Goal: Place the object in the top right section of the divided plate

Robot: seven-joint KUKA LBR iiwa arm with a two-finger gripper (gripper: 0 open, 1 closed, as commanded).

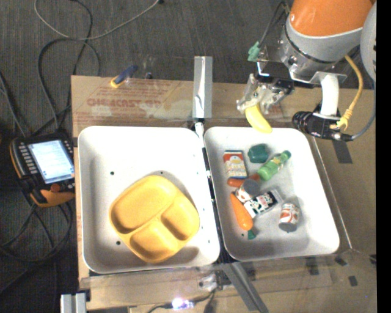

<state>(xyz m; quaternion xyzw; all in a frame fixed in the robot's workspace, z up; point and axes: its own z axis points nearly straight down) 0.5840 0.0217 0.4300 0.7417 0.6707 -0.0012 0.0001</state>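
Orange band [327, 15] of the arm [317, 49] looming closest to the lens, up at the right. Below it, fingers [258, 105] narrowed onto the upper end of a banana [259, 121]. Looks like a real hold, with the yellow fruit hanging out from between them at a tilt. Hovering right over the far rim of the right bin [327, 202], just past its edge.

Straight toward the viewer from the fingers, a cluster inside that bin:
- Dark green lump [258, 151] first in line beneath the banana.
- Green bottle [273, 165] lying slanted just beside it.
- Red and white box [234, 164] a touch to the left.
- Further on, an orange carrot [241, 212] lying against a black and white carton [263, 202].
- Small can [289, 215] off to the right of those two.

Now well away from the fingers, down and to the left across the divider: left bin [98, 159], carrying the yellow divided plate [156, 217]. Sitting turned at an angle, three sections showing, nothing visible inside any of them. Plate and banana well apart, a whole bin between them.

Left of the fingers at about the same height, a brown cardboard sheet [134, 101] on the bench [360, 202], with a little blue and yellow item [124, 74] on its far edge. Far left, beyond the bins, a lit handheld screen [44, 160] among black cables.
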